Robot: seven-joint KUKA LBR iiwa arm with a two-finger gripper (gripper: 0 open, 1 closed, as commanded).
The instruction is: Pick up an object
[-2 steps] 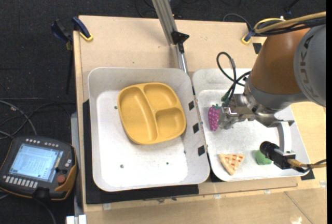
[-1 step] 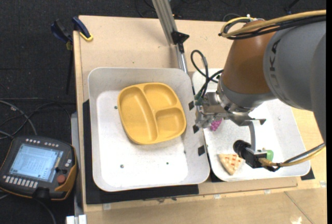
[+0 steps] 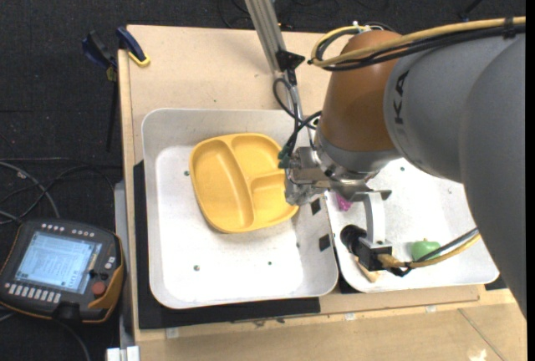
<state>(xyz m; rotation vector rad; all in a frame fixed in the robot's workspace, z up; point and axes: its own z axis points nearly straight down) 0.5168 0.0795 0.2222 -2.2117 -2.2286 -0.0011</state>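
Status: the pick is not done, as far as you can see.

- **Far left:** off the counter [image 3: 209, 58], a teach pendant [image 3: 58, 267] lies on the floor. It is not part of the job.
- **Left bin [image 3: 167, 184]:** one yellow divided plate [image 3: 234, 184] lies flat on the bin floor, toward the back and right. Its right rim is close to the wall shared with the neighbouring bin. Nothing lifts it; it rests on the white surface.
- **Gripper [image 3: 303, 184]:** it is low, at the plate's right rim. You cannot tell whether it touches the rim or sits just beside it, because the wrist covers the contact. You also cannot tell whether the gripper is open or closed.
- **Arm [image 3: 468, 117]:** it reaches in from the right and hides much of the right bin [image 3: 468, 276].
- **Right bin:** a small pink object [image 3: 343, 203] lies just under the wrist and a green object [image 3: 424, 249] nearer the front right. Both are loose on the floor.

Judgement: the gripper is at the plate, which is the likely target. The grasp is unconfirmed and the lift is left to do. A thin rim on a wide flat plate may slip, so check before you count it.
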